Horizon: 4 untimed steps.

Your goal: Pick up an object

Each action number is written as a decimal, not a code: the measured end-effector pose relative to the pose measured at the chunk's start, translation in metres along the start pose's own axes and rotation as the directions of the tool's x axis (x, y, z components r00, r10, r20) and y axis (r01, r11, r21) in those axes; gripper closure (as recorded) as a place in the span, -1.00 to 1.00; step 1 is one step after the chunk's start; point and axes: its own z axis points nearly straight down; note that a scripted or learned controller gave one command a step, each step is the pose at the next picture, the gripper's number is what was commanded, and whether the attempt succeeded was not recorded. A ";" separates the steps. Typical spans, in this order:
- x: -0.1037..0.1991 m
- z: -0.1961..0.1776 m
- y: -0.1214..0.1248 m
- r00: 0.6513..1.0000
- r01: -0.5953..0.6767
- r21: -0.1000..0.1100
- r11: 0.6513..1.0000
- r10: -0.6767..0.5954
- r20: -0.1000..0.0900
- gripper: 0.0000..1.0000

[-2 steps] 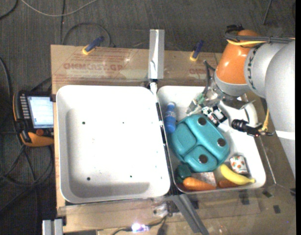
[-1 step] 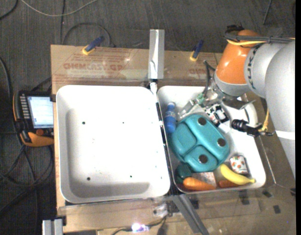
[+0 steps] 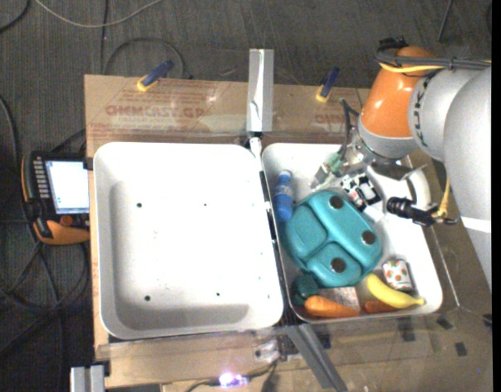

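In the right bin [image 3: 434, 256] lies a large teal plastic piece with round holes [image 3: 332, 235]. A blue bottle [image 3: 282, 196] rests along the bin's left wall. Near the front edge are an orange carrot [image 3: 330, 306], a yellow banana [image 3: 391, 294], a small patterned cube [image 3: 396, 273] and a dark green item [image 3: 305, 285]. My gripper [image 3: 342, 172] hangs over the bin's back part, just above the teal piece's far edge, below the orange band [image 3: 389, 104]. I see nothing held in it.
The left white bin [image 3: 185, 235] sits beside the right one. A metal post [image 3: 260, 92] stands at the back between them. Cardboard [image 3: 177, 109] with blue and yellow clamps lies behind. A control pendant [image 3: 59, 194] sits on the floor at left.
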 end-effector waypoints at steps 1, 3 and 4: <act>0.000 0.000 0.000 1.000 0.000 0.000 1.000 0.000 0.000 -1.00; 0.029 -0.005 -0.057 0.995 0.094 -0.033 0.995 -0.094 0.020 1.00; -0.026 -0.079 -0.018 0.991 -0.135 0.037 0.990 0.135 -0.011 1.00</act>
